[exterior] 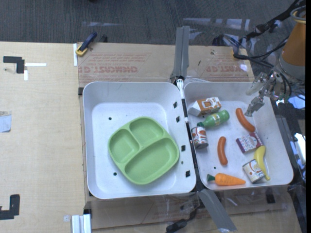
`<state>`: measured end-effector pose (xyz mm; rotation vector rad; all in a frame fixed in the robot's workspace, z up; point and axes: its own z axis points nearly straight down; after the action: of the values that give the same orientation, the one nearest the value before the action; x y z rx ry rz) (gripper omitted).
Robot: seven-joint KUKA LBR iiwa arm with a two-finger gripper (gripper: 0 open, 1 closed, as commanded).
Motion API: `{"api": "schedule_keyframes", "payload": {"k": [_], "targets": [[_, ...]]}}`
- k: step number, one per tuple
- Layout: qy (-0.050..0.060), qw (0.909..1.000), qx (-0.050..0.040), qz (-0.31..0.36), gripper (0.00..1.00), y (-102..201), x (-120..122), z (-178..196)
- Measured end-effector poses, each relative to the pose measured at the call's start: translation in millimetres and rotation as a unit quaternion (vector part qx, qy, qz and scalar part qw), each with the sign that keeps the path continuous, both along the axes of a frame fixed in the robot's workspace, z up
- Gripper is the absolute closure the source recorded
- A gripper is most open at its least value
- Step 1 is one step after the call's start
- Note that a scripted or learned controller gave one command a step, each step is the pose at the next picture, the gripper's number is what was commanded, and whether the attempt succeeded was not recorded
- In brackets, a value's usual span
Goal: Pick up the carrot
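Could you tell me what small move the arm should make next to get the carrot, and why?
Probably carry the gripper toward the near edge of the right bin, until it is over the carrot. The gripper hangs at the bin's far right, near a sausage, while the carrot lies untouched along the near wall.

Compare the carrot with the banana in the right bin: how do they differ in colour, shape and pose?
The carrot is orange with a green end; the banana is yellow. The carrot is a straight cone tapering to its right tip, while the banana is curved. The carrot lies crosswise along the near wall of the right bin; the banana runs roughly front to back by the right wall. Both lie flat in that bin.
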<state>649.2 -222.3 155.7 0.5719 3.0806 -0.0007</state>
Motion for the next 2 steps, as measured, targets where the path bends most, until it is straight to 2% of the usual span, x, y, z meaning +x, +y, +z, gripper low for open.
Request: {"api": "schedule_keyframes", "payload": {"k": [1,2], "targets": [[0.0,0.9921,-0.0006,0.126,0.0,0.9,3.8,-3.6],[0.002,0.9785,-0.0002,0.206,0.0,49.0,6.0,-5.3]]}}
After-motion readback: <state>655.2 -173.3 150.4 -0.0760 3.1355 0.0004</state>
